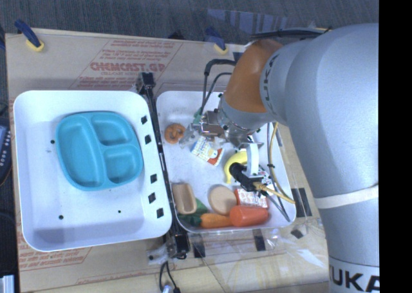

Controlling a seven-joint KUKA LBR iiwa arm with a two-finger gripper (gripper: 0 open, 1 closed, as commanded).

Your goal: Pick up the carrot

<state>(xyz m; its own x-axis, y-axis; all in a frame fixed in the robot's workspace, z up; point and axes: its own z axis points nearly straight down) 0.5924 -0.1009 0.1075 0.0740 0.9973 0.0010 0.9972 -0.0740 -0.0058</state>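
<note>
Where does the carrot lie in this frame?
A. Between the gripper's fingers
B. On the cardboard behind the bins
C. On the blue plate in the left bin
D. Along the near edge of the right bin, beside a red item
D: the carrot lies at the near edge of the right bin, its end against a red item, while the blue plate sits in the left bin.

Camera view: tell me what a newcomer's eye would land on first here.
The big grey arm with its orange band dominates, reaching from the right over the right bin. Next is the blue divided plate, alone in the left bin. Then the cluster of toy food along the right bin's near edge, with the carrot beside a red piece.
</note>
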